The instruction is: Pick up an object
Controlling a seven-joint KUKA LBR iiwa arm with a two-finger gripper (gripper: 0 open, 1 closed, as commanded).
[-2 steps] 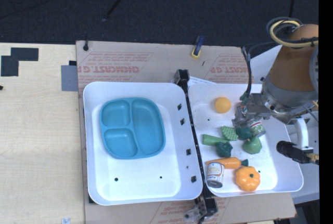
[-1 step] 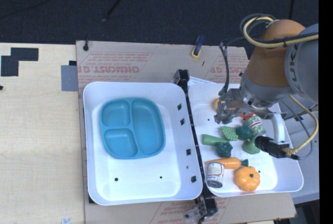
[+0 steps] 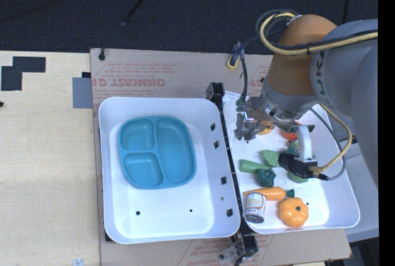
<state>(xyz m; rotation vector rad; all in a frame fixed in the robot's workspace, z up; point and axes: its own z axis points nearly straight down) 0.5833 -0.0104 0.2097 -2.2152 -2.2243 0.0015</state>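
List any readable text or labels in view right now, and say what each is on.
"CHEMCRAFT" or similar, red print seen upside down on the cardboard sheet behind the left bin: blurred, reading uncertain.
Smaller red lines beside it: too blurred to read.
Label on the small can in the right bin: too small to read.

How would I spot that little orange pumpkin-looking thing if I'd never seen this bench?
Find the right-hand shallow white bin, the one crowded with small toys under the grey arm. Look to its near corner, beside the small tin can and just below the toy carrot. The small orange plastic pumpkin is the only round, ribbed, all-orange piece there.
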